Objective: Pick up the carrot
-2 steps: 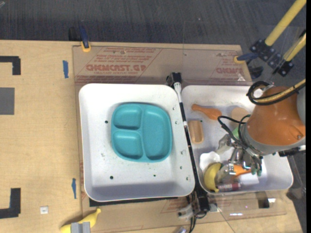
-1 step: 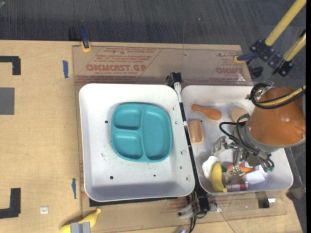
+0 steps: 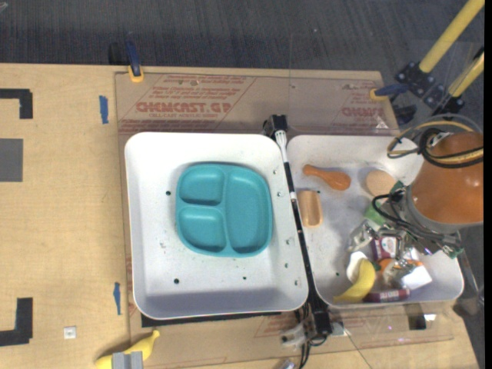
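Observation:
A small orange piece that looks like the carrot (image 3: 407, 266) lies in the near right part of the right bin (image 3: 338, 156), partly hidden in a cluster of toys. My gripper (image 3: 387, 244) is low over that cluster, just left of and above the carrot. The arm's orange band (image 3: 453, 183) hangs over the bin's right side and hides what lies beneath it. I cannot make out anything held.
A yellow banana (image 3: 360, 280) lies at the bin's near edge. A tan drumstick (image 3: 327, 177), a beige round piece (image 3: 379, 181) and a bread-like stick (image 3: 309, 207) lie farther back. The left bin (image 3: 146, 229) holds a teal divided plate (image 3: 225, 209).

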`<state>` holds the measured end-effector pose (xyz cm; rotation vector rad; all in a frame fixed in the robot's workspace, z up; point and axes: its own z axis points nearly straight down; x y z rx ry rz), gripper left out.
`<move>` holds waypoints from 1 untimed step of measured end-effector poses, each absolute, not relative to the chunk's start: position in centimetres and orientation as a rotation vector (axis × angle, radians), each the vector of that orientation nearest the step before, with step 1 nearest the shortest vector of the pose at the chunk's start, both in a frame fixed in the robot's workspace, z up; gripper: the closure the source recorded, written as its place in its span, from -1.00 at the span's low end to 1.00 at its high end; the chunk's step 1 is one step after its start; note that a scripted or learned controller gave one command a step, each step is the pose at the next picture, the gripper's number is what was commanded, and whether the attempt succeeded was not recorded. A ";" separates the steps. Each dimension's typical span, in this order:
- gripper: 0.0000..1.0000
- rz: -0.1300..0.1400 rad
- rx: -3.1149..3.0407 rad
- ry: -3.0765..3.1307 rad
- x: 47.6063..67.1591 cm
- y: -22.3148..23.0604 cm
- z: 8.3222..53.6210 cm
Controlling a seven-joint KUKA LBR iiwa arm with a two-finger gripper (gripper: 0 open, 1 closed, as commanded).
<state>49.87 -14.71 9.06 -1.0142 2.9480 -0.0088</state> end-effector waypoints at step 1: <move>-1.00 0.038 -1.292 2.840 50.5 -19.7 8.9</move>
